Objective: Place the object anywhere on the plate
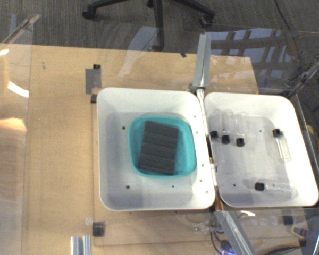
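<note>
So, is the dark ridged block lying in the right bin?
No, the dark ridged block lies on the teal plate in the left bin, not in the right bin.

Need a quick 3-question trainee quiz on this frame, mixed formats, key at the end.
1. True or false: the dark ridged block lies on the teal plate.
2. Which bin holds the plate: A) left bin B) right bin?
3. Fill in: the clear vials with black caps lie in the ____ bin.

Key: 1 true; 2 A; 3 right.
</note>
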Controlling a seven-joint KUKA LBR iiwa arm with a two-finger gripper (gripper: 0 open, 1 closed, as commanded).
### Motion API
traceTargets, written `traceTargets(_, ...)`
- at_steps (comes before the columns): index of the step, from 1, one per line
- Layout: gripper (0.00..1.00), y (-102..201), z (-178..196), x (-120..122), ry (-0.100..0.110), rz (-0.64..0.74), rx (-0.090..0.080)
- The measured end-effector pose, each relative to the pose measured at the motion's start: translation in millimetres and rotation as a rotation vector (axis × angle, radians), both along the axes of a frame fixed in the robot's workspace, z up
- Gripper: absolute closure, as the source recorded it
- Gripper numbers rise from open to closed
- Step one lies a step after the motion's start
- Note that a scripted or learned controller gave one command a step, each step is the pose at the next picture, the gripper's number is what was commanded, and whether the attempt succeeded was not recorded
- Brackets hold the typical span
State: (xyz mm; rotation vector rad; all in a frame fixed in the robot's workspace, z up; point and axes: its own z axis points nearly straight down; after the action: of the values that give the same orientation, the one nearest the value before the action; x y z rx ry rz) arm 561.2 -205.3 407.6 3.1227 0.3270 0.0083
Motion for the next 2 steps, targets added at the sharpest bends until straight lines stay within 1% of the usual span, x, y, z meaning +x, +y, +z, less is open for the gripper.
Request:
traceTargets(1,0.0,1.3,28.2,75.2,-0.003,0.001,-0.002)
traceTargets(2,0.0,1.5,28.5,103.8,-0.005,0.001,-0.002)
